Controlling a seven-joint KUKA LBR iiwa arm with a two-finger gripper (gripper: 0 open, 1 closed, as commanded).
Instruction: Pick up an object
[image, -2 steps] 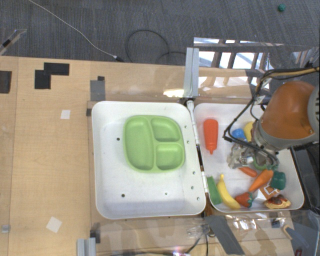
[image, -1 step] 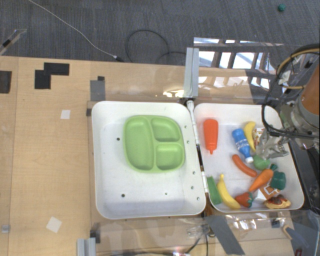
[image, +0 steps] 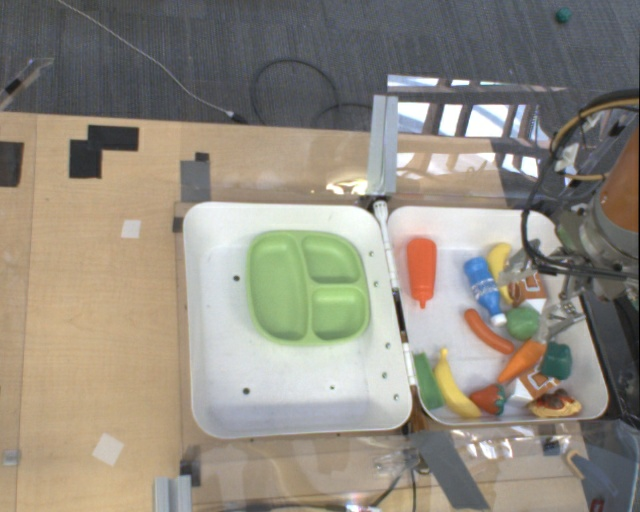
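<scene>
gripper (image: 545, 290) low over right bin (image: 450, 225), among toys by green ball (image: 522, 322), placed for pick; grasp state cannot tell.

Wooden bench (image: 90, 300), two white bins (image: 215, 400) side by side

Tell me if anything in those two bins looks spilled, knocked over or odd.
Nothing stands out. The green divided plate lies flat in the left bin. The toy foods sit loosely jumbled in the right bin, the orange bottle apart from the rest. Nothing has spilled onto the bench.
</scene>
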